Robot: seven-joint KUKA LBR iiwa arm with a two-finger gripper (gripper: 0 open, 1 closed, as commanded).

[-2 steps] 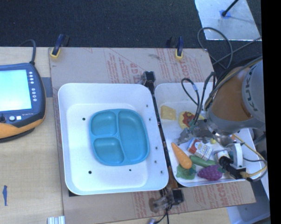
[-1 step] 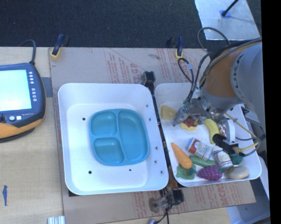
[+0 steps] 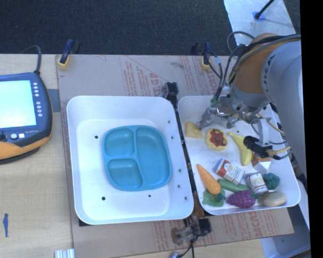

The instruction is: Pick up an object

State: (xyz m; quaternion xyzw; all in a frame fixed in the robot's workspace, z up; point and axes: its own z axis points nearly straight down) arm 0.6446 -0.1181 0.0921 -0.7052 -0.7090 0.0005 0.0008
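1. The desk (image 3: 121,74) carries two white bins so stuff can move between them.
2. Left bin (image 3: 82,156) has just a blue divided tray (image 3: 136,156), parked mid-frame.
3. Right bin (image 3: 195,105) holds all the toy food, lower right: carrot (image 3: 209,179), banana (image 3: 240,147), grapes (image 3: 241,200).
4. My pincer (image 3: 220,113) hangs over that bin's upper end, near the little pizza (image 3: 217,139). Can't tell if it's gaping or closed from here.

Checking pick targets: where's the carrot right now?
In the camera view the carrot lies in the right bin, near its left wall toward the front, angled between the small carton and the green leafy piece.
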